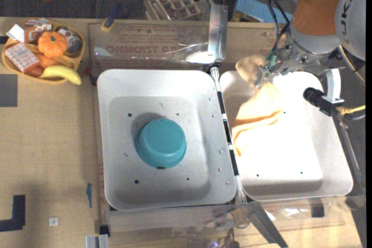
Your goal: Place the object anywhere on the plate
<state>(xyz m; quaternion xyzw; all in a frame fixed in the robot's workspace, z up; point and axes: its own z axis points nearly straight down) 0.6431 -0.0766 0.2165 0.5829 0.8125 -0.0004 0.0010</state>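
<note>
Step in hand, by judgement: lifting the cloth (258, 110) out of the right bin (328, 180) for carriage to the plate (161, 142).

Position of task thing: in the right bin, near its left wall, upper end drawn up in a peak toward the claw (272, 68), lower end trailing on the bin floor. Claw state: cannot tell, since that spot is blurred and crowded with cables. Unclear as well whether the cloth is truly gripped or merely bunched beneath.

To do it well:
- Raise high enough for the trailing end to clear the rims between the bins before moving across.
- Travel slowly; expect swing and sag from limp fabric.
- Aim for the middle of the plate, so that folds collapse onto it and not onto the left bin (116, 96).

Materials and shapes:
- Cloth: pale yellow with orange edging, soft, creased, no fixed outline.
- Plate: teal, round, smooth, matte, with a raised centre, apparently plastic.
- Bins: white, shallow, glossy, rounded corners, small dark holes in the floors.
</note>
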